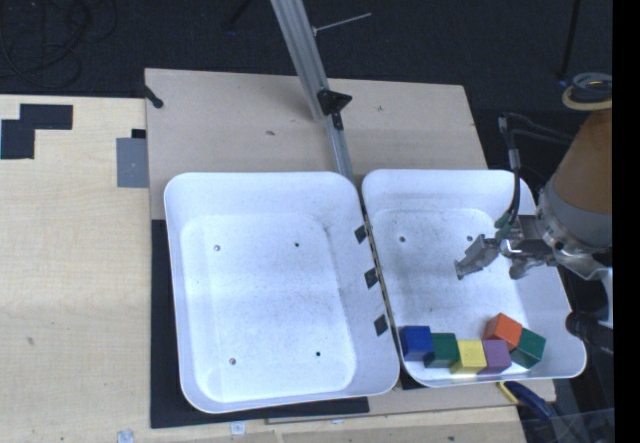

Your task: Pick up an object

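White bins: two shallow bins sit side by side on the counter (420,121); the left bin (200,201) has a speckled floor, and the right bin (420,186) carries the blocks
Join: the bins' inner rims touch, with three small dark clips along that shared edge
Blocks: six small blocks cluster in the near corner of the right bin, against its front wall
Blue block (415,340): leftmost of the row, just beside the dark green block (441,350)
Yellow block (468,356): touching the dark green one on its left and the purple block (496,354) on its right
Orange block (504,329): behind the purple one, tilted, leaning toward the green block (530,346) at the far right of the cluster
Arm: grey with an orange band, reaching in from the right over the right bin's far-right side
End effector (478,259): hovers over the middle of the right bin, pointing left, well apart from the blocks and above the bin floor
Fingers: the grey tip is too small and blurred to say whether it is wide or narrow; nothing is seen held in it
Rail: a long grey metal bar (300,51) slants from the top of the view down to the gap between the bins
Counter surface: pale tan board under the bins, with a dark mat showing at the left bin's edges
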Available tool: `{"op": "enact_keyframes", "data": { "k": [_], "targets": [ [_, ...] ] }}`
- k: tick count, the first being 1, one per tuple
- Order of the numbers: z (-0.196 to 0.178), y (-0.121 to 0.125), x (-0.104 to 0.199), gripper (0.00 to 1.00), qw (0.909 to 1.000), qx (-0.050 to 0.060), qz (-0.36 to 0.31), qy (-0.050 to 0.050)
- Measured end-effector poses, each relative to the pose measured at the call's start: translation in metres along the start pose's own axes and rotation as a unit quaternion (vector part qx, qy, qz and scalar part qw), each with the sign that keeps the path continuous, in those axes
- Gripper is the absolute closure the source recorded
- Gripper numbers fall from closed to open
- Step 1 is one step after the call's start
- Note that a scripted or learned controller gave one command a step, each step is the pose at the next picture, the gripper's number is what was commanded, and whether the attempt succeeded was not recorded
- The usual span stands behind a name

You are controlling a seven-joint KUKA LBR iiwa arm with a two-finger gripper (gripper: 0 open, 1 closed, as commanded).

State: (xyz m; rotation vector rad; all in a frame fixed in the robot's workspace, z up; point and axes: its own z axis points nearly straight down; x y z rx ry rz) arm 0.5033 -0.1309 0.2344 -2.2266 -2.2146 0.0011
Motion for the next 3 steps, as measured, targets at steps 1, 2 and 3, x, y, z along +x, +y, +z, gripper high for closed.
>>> {"op": "enact_keyframes", "data": {
  "k": [1,2,3],
  "targets": [
    [0.059,0.005,-0.007,0.00,1.0000,0.004,-0.002,0.001],
    [-0.032,0.015,0.020,0.00,1.0000,-0.004,-0.005,0.000],
    [0.099,0.009,-0.045,0.00,1.0000,0.005,-0.001,0.001]
  ]
}}
